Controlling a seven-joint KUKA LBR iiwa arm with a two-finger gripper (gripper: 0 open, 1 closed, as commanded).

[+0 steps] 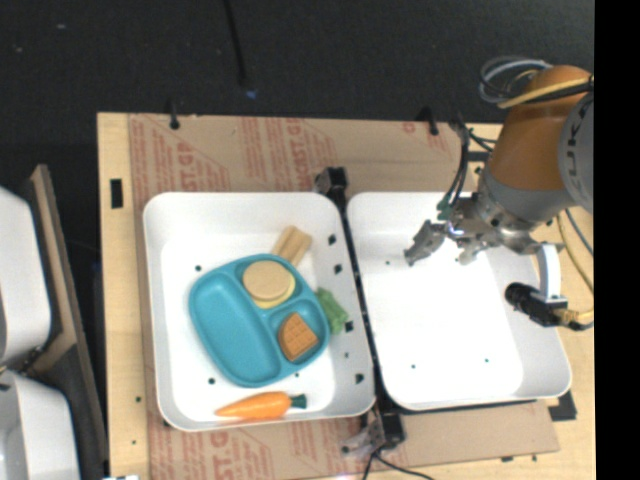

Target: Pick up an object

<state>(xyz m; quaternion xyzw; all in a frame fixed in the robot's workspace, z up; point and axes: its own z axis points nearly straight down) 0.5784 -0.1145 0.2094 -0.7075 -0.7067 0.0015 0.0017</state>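
My gripper (445, 246) hangs over the back part of the right bin (500, 368), open, with nothing between its fingers. The objects all lie in the left bin (165, 268). A blue divided tray (232, 333) holds a round tan biscuit (270, 280) and a brown waffle piece (298, 336). A tan wooden block (293, 242) leans at the tray's far edge. A small green piece (333, 311) lies at the tray's right side. An orange carrot (256, 405) rests near the bin's front wall.
The shared wall between the bins (355, 298) runs just left of my gripper. A black fitting (532, 303) on a cable hangs off the arm over the right bin's right side. The bench (240, 153) shows brown cardboard behind the bins.
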